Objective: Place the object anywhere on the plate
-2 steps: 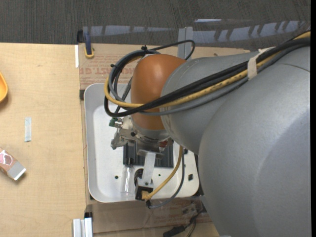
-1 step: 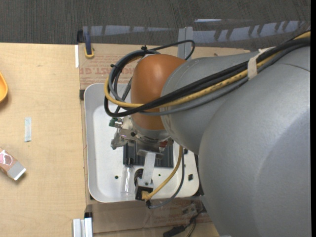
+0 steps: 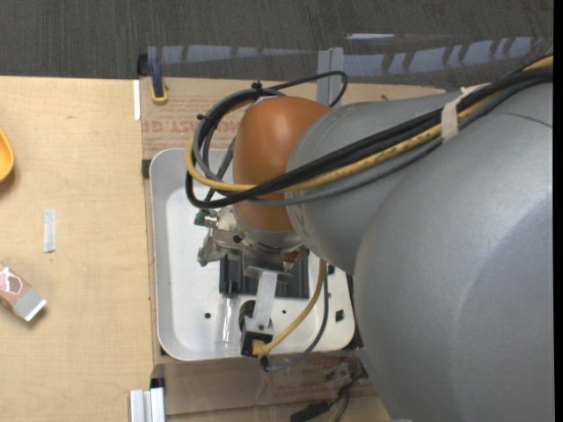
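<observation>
The grey arm with its orange band (image 3: pixel 268 161) reaches in from the right and covers most of the white bin (image 3: pixel 171 262). My gripper (image 3: pixel 233 310) hangs low over the bin's front part, near its white floor. The arm and wrist hide whatever lies under and behind the gripper. I can pick out neither a plate nor an object between the jaws.
On the wooden bench left of the bin lie a small grey strip (image 3: pixel 49 231), a pink and white packet (image 3: pixel 19 293) and an orange thing (image 3: pixel 4 156) at the left edge. Black and yellow cables (image 3: pixel 211 178) loop over the bin's back.
</observation>
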Controlling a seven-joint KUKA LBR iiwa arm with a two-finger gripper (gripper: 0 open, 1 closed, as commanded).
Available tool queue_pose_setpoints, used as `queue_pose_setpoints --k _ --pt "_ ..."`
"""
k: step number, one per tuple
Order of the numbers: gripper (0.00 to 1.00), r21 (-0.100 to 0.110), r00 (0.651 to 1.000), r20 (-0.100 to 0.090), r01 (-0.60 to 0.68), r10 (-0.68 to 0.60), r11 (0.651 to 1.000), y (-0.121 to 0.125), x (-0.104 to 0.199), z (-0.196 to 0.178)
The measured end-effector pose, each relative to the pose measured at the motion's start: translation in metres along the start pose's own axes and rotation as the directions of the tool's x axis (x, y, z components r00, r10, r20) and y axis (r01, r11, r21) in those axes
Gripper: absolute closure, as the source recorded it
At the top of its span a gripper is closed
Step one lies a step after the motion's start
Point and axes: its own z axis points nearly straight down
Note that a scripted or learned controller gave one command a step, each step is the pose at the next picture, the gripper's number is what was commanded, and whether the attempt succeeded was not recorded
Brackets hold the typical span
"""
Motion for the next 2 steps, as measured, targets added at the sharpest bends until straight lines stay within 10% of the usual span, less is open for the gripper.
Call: queue_pose_setpoints --k 2 --pt "0.00 0.000 1.000 0.000 0.000 0.000 1.000 0.0000 0.0000 0.0000"
